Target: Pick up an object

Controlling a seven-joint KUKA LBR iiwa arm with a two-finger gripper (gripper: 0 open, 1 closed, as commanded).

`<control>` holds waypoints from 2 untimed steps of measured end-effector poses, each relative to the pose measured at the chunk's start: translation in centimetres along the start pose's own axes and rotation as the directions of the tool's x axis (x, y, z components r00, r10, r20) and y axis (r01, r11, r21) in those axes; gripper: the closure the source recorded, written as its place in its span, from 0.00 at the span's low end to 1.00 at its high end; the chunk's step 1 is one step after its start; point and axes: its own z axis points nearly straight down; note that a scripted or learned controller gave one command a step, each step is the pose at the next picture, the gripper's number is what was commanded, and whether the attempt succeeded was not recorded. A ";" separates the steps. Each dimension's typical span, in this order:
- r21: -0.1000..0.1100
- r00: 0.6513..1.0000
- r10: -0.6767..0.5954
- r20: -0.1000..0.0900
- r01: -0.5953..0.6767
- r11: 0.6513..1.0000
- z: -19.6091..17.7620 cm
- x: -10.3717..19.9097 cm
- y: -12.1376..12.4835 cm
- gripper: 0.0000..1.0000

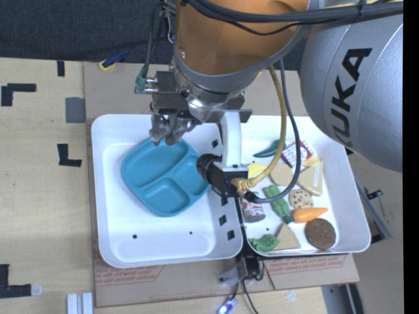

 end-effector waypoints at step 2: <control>0.006 1.000 0.006 0.004 -0.006 1.000 -1.4 -6.4 0.0 1.00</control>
